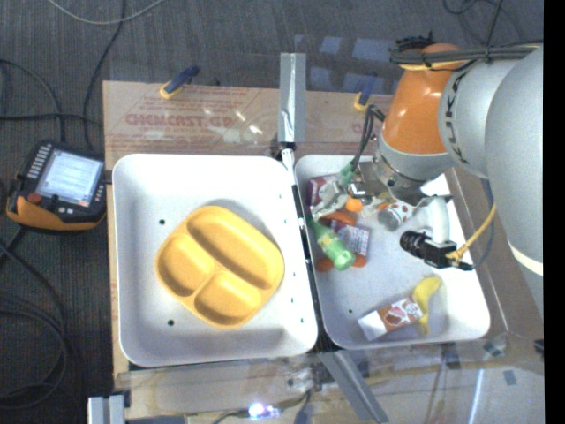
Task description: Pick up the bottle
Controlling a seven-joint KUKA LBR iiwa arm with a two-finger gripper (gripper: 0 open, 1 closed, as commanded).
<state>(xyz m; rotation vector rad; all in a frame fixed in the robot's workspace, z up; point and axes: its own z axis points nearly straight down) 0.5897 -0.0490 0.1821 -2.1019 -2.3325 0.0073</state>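
While you are watching, the grey arm (pixel 494 122) with its orange band is reaching in from the upper right of the frame and hanging over the top of the right bin (pixel 459 321). Its gripper (pixel 366 179) is sitting low among the clutter at that bin's upper left, and I cannot tell how it is set. The green bottle (pixel 334 247) is lying just below the gripper, close to the bin's left wall, touching a small packet (pixel 355 237). Further down, a yellow banana (pixel 426 297) is lying beside a red and white carton (pixel 395 316). Over in the left bin (pixel 132 325), a yellow divided tray (pixel 221 263) is sitting in the centre. A pendant (pixel 57 188) is glowing at far left.
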